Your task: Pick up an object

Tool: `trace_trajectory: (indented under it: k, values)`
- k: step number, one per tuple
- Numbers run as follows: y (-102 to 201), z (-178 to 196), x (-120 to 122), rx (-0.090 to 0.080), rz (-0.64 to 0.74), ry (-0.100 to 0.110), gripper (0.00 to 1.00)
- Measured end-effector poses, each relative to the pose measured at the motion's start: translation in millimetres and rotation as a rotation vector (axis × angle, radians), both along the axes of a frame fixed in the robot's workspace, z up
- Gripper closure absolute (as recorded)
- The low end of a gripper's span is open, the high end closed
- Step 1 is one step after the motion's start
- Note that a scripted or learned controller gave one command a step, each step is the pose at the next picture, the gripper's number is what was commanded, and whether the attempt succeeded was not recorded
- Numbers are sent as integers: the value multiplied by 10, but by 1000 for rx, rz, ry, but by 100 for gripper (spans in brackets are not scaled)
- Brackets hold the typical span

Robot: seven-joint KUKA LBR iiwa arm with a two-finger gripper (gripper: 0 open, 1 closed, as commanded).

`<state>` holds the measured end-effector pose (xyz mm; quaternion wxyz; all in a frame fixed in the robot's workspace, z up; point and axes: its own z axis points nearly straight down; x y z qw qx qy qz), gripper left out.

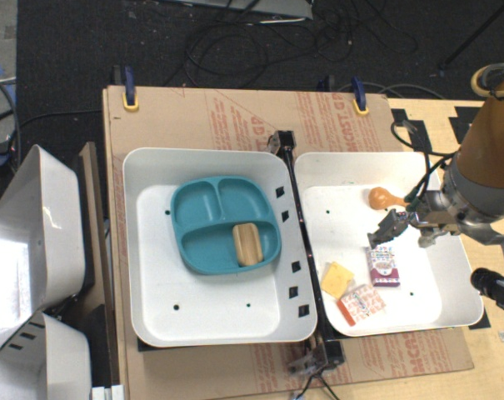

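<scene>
My gripper point(404, 238) hovers over the right bin point(451, 311), its fingers open with nothing between them. Just below it lies a small maroon packet point(384, 267). An orange pear-shaped thing point(385, 197) rests just above and left of the gripper. Lower left in the same bin are a yellow block point(336, 279) and a red-and-white packet point(361, 303). In the left bin point(152, 307) stands a teal divided plate point(210, 215) that carries a tan bread-like piece point(247, 244).
The grey arm with its orange band point(485, 152) covers the right bin's upper right corner. A black divider point(297, 223) runs between the two bins. White containers point(31, 232) stand off the bench at the left.
</scene>
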<state>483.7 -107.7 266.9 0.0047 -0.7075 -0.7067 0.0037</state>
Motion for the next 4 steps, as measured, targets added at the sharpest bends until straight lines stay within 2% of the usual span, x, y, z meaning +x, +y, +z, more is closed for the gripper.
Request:
trace_trajectory:
  k: [1,3,4]
  values:
    - [3,54,20,-2,3,-12,0]
    - [-65,-862,106,-1,0,-7,0]
    - [-72,-1504,87,0,-1,-6,0]
